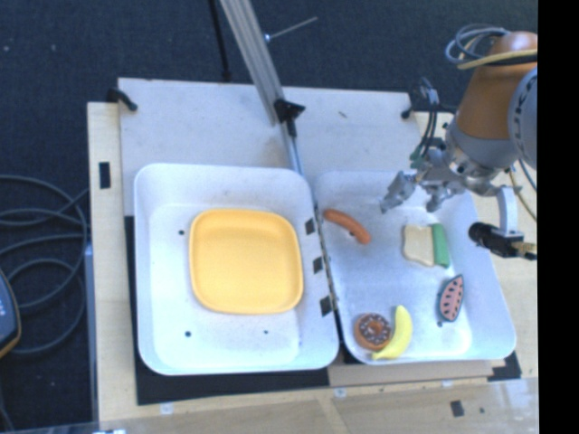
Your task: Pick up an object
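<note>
My claw (415,193) hangs over the right bin (362,269), up at about one o'clock of that bin's floor, with its two fingers (394,193) spread apart and nothing between them — the gap shows bare white bin floor. My wrist comes in from three o'clock, the orange band (493,93) sitting above the grey joint.

Below the claw, the things I could take all lie in this right bin. A hot dog (347,225) lies tilted at about ten o'clock of the bin's middle, near the bin's left wall and apart from my fingers. A slice of pale bread with a green strip along its right side (425,245) lies near the bin's middle, at roughly six o'clock from the claw. A watermelon slice (450,298) lies toward four o'clock, near the right wall. At six o'clock, by the front wall, a chocolate doughnut (371,331) sits touching a banana (400,333) that curves along its right side.

The left bin (163,242) holds a yellow square plate (245,260) lying flat in its middle. Both bins rest side by side on the counter (199,116), and a metal pole (253,43) slants up from between them toward eleven o'clock
</note>
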You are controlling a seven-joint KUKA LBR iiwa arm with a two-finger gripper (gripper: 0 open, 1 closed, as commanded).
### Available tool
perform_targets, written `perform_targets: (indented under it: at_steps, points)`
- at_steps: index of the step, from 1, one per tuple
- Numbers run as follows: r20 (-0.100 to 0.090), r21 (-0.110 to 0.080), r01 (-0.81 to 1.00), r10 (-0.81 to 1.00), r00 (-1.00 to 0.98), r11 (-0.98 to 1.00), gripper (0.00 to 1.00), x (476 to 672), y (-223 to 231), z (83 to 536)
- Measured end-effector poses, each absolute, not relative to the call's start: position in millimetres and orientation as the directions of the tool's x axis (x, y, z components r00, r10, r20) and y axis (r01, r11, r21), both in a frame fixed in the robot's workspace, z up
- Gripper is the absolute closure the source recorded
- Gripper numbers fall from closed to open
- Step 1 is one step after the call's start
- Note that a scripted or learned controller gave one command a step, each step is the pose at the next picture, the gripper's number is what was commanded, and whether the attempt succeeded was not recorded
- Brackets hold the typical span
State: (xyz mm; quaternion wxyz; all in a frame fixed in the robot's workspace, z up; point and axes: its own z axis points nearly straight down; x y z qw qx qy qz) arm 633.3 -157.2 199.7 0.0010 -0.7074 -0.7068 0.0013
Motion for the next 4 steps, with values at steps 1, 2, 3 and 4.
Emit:
perform_targets:
  at_steps: [1,2,3,4]
  points:
    - [0.0,-0.003,1.0,1.0,0.0,0.0,0.0,637.0,-156.3,156.6]
    - [-0.001,0.003,1.0,1.0,0.001,-0.001,0.0,637.9,-157.4,107.8]
    - [-0.001,0.007,1.0,1.0,0.001,-0.001,1.0,638.9,-157.5,120.4]
    - [-0.001,0.005,1.0,1.0,0.001,-0.001,1.0,633.3,-163.2,179.8]
